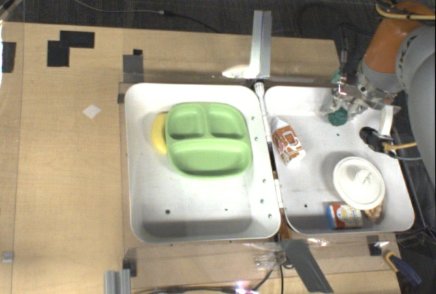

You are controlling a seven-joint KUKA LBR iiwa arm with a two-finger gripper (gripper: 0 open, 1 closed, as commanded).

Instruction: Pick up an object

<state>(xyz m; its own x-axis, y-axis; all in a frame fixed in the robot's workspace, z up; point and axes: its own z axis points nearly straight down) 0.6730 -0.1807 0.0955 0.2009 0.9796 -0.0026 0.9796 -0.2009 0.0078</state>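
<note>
Two shallow white bins sit side by side on a wooden bench, seen from above at a slant. The left bin [146, 218] holds a green divided tray [206, 138], upside-facing with three compartments, and a yellow object [158, 133] peeks out from under its left edge.

The right bin [306, 214] holds four things. A small packet [287, 141] with red and white print leans against the bin's left wall; its writing is too small to read. A white round lid or bowl [358, 182] sits near the lower right. Just below it, touching or nearly so, lies a can [349, 216] on its side with a blue end and a red and yellow label, also unreadable. A small teal object [337, 117] sits at the upper right of the bin.

The arm [398, 47], grey with an orange band, reaches in from the right. Its gripper [344, 106] hangs directly over the teal object, fingertips at or very near it. Whether the fingers are spread or closed around it cannot be told from this angle
</note>
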